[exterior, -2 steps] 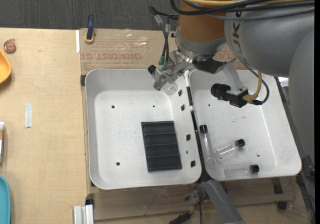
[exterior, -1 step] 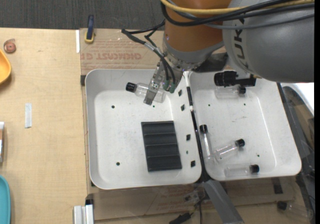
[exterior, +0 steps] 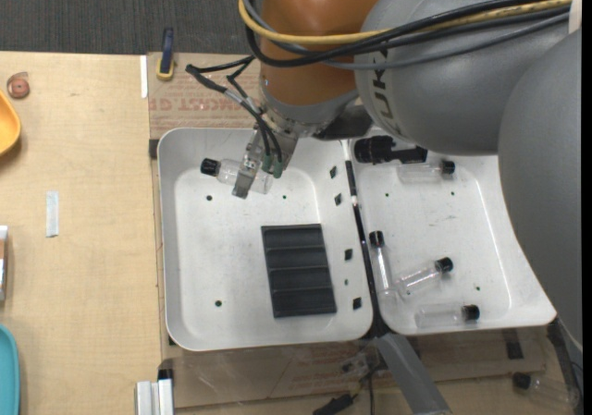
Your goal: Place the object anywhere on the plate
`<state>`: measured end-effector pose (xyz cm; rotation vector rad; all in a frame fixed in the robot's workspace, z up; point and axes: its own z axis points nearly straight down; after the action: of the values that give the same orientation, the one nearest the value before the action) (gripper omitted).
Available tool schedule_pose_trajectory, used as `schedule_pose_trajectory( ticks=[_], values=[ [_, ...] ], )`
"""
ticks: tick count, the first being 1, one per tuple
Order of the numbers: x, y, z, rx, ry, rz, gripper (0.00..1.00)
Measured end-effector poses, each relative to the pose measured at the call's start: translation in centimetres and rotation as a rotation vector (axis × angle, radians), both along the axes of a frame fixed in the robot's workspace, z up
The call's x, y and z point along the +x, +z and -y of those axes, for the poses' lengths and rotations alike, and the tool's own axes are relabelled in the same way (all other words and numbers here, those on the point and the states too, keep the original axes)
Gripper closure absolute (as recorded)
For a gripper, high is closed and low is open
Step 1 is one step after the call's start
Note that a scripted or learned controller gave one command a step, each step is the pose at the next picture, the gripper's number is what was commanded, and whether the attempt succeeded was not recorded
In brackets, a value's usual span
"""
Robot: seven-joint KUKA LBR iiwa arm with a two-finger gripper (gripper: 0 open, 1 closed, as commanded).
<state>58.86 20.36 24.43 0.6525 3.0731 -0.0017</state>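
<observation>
Left shallow white bin (exterior: 185, 311): the grey, orange-banded arm's end effector (exterior: 248, 180) hangs over its upper part, just beside a clear plastic vial with a black cap (exterior: 216, 169). Whether its jaws are spread, pressed together or pinching the vial cannot be told. A black ribbed rectangular plate (exterior: 298, 270) lies flat near the bin's centre, apart from the vial. Right shallow white bin (exterior: 499, 247): several more clear black-capped vials (exterior: 421, 276) lie loose. Both bins sit on the bench (exterior: 74, 293).

Bright, even overhead light; soft shadows, mild glare on white bins (exterior: 185, 219), sharp focus.
</observation>
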Motion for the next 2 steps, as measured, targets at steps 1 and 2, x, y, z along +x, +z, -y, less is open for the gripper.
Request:
schedule_pose_trajectory(
  ticks=[1,2],
  values=[
    [-1.5,-0.2,2.1,0.000,0.057,-0.001,1.00],
    [-4.1,1.4,4.7,0.000,0.151,0.000,1.00]
  ],
)
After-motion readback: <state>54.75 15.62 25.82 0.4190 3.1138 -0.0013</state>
